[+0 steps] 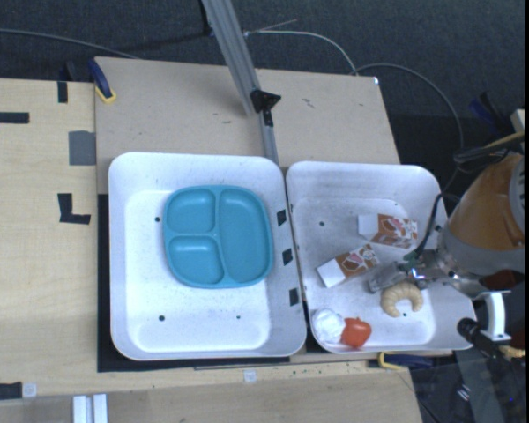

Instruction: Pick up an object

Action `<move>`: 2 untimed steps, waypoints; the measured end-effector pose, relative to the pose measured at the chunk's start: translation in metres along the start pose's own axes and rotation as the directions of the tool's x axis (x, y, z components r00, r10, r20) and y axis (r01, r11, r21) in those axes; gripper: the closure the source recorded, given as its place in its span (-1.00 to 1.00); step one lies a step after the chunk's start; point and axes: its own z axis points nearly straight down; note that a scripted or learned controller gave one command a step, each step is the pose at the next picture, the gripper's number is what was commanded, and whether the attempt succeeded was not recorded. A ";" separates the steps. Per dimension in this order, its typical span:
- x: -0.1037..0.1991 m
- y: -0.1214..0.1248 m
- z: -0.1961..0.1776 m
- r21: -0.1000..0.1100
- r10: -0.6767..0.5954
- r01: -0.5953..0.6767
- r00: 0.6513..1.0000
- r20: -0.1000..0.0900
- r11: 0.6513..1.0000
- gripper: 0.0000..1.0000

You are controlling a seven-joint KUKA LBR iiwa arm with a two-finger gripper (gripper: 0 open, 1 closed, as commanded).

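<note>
The right bin (353,181) holds several small items. A tan croissant (402,300) lies near its right wall. Two white and red-brown snack packets lie further in, one (393,229) toward the back and one (353,263) in the middle. A red tomato-like piece (356,332) and a white crumpled item (329,325) sit at the front edge. My gripper (386,279) is low in the bin, just above the croissant and right of the middle packet. Nothing visibly sits in its grasp.
The left bin (123,263) carries a blue divided plate (219,236). A grey metal pole (234,42) slants over the bench toward the gap between the bins. The arm's orange band (489,205) hangs over the right bin's right wall.
</note>
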 end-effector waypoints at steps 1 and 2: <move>0.001 0.000 -0.012 0.001 -0.002 0.002 1.000 -0.002 1.000 1.00; -0.001 0.000 -0.054 -0.002 -0.001 0.001 1.000 -0.001 1.000 1.00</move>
